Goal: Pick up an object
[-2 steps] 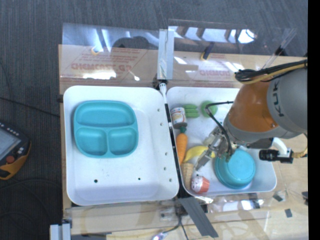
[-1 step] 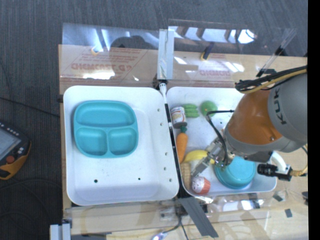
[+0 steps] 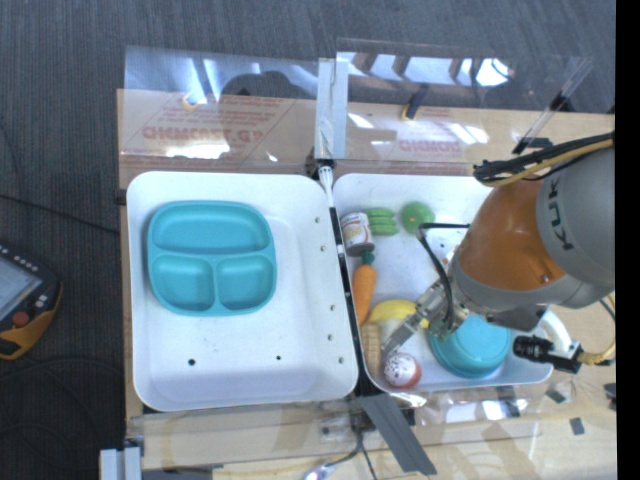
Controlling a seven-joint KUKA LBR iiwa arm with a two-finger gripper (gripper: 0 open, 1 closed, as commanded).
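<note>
Yellow and curved, a toy banana (image 3: pixel 392 312) lies in the right bin (image 3: pixel 395 190), toward its near half, and the gripper (image 3: pixel 432 313) hangs right over the banana's right end. The fingers are dark and small against the clutter; whether they are spread or closed, or have the banana between them, cannot be told. Just right of the gripper and touching its near side in the view sits a blue bowl (image 3: pixel 470 348), partly under the arm's grey wrist (image 3: pixel 500 293). Left of the banana an orange carrot (image 3: pixel 364 288) lies lengthwise along the bin's left wall, green top pointing far. Near the banana, toward the bin's near edge, rests a round white ball with red marks (image 3: pixel 402 370), and a pale corn-like piece (image 3: pixel 372 343) lies beside it against the left wall. Farther back stands a small tin can (image 3: pixel 356 231) with a labelled side, then a green ridged item (image 3: pixel 381 221) and a green round fruit (image 3: pixel 417 215), side by side along the far part of the bin. The arm's orange band (image 3: pixel 508 233) covers much of the bin's right side, with black and yellow cables (image 3: pixel 540 156) running over it. The left bin (image 3: pixel 300 368) holds a teal divided plate (image 3: pixel 211 256) with three compartments, set in its far left part. Outside the bench, on the dark carpet at the far left, lies a black and orange handheld controller (image 3: pixel 22 303).
</note>
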